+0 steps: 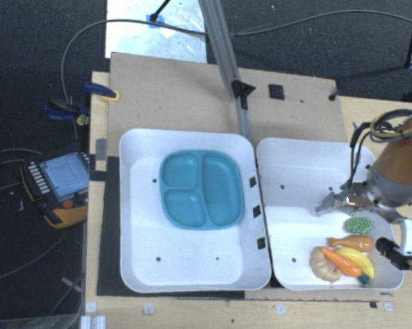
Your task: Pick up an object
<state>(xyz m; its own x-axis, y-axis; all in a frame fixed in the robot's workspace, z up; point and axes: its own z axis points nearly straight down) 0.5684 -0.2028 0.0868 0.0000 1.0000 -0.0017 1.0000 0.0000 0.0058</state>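
the arm (400,162) enters at 3 o'clock over the right bin (296,173), its gripper (337,201) low with fingers spread and nothing between them. at 5 o'clock from it sit a green piece (359,224), a carrot (339,260), a banana (359,260) and a tan lump (323,266). the left bin (138,253) holds a blue plate (201,188)

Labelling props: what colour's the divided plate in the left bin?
Teal blue, plain, no pattern: the divided plate, seen clearly in the camera view.
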